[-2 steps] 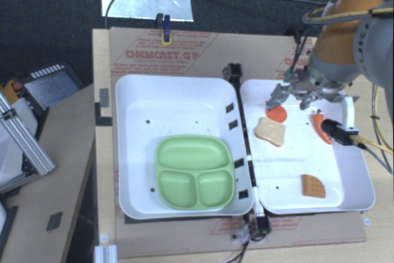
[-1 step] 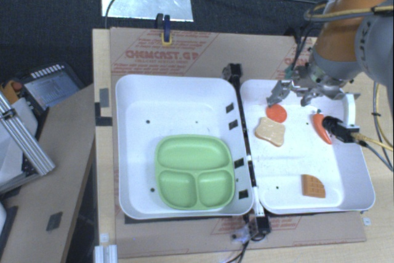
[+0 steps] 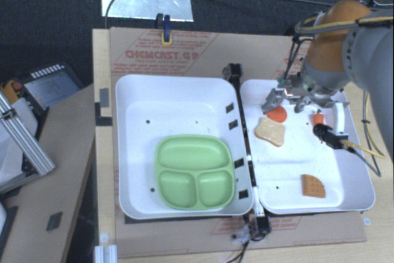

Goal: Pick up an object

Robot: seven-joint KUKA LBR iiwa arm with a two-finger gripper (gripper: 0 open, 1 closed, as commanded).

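The gripper hangs over the upper part of the right bin, in the right half of the frame, with the grey arm and its orange band reaching in from the upper right. Its two fingers look spread apart, with nothing pinched between them. Just below the finger nearer the middle of the frame lies a small red round piece, close to the fingertip; whether they touch cannot be told. Touching the red piece on its lower side is a pale slice of bread, lying flat near the bin's left wall. A brown square of waffle sits well apart from both, in the lower right of the same bin. The left bin holds a green divided plate in its lower right part, with one long section and two smaller ones. Both bins rest on a sheet of printed cardboard, and a clamp grips that sheet's upper edge.
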